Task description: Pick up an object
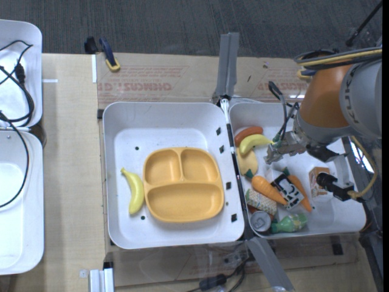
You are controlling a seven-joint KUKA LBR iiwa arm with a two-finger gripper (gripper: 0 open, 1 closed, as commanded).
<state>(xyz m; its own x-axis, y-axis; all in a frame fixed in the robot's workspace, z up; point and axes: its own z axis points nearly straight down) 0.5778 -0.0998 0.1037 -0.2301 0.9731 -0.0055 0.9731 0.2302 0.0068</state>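
Camera view: left bin point(115, 163) holds yellow tray point(182, 184), banana point(134, 190).

The wooden bench point(67, 163) bears two white bins, left bin point(118, 181) beside right bin point(346, 215).

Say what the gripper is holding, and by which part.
Cannot be told. The gripper sits low in the right bin beside a banana, with nothing seen between its fingers.

One fixed camera is looking down at a slant on the tabletop point(67, 132), taking in both white bins point(121, 224) from fairly near.
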